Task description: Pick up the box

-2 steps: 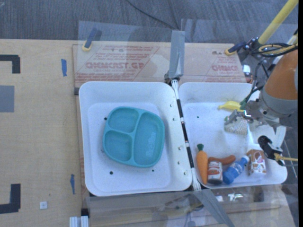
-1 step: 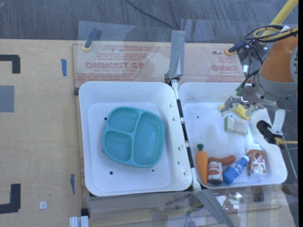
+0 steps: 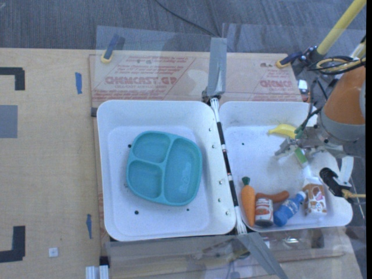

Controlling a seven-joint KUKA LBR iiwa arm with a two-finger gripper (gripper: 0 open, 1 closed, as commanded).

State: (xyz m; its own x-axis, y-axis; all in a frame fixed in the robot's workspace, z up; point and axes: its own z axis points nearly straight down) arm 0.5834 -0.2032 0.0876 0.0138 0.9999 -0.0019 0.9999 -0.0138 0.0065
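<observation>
Box (image 3: 314,199) against right bin's (image 3: 256,112) rim

The right bin's (image 3: 256,116) middle floor lay open, approachable from its 9 o'clock side. Along its 6 o'clock edge crowded a carrot (image 3: 248,202), can (image 3: 264,211), bottle (image 3: 288,209) and box (image 3: 315,197); a banana (image 3: 283,131) blocked 12 o'clock.

A robotics lab. A plywood bench (image 3: 46,173) carries two white bins (image 3: 110,121) fixed side by side, with black tape marks (image 3: 13,77) and blue tape scraps (image 3: 78,82) stuck on it. Clamps (image 3: 110,49) hold down a clear sheet, cables (image 3: 174,10) run over grey carpet, and a grey-and-orange robot arm (image 3: 346,106) reaches in.
</observation>
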